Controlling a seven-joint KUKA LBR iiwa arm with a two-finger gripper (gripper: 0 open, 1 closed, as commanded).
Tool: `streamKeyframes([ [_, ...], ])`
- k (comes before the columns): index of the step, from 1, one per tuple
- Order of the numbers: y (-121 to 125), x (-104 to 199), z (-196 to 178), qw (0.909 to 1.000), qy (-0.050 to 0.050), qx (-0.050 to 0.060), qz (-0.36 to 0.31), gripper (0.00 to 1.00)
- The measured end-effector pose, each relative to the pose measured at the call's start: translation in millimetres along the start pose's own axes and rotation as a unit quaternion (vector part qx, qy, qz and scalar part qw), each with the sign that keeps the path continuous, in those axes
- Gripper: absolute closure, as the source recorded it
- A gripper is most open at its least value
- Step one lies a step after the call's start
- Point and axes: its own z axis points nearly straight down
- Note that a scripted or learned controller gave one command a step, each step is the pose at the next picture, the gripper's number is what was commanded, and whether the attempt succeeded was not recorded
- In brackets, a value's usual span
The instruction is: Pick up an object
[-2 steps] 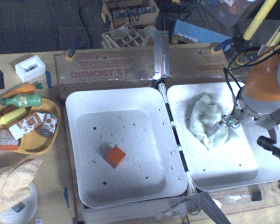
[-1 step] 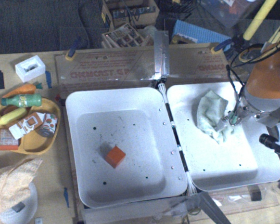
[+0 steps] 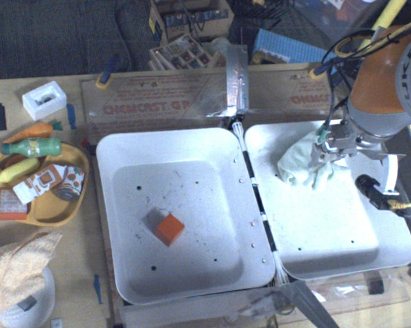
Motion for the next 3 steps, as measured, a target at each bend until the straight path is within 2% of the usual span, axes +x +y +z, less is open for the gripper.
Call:
streamKeyframes([
  [1,45,13,-42,0.9764,-0.001,-0.002,-0.216,1.00],
  [2,73,33,-38,0.9848,0.000,-0.001,-0.174,1.00],
  [3,72,70,-28,0.9835,0.000,0.001,0.181,1.00],
])
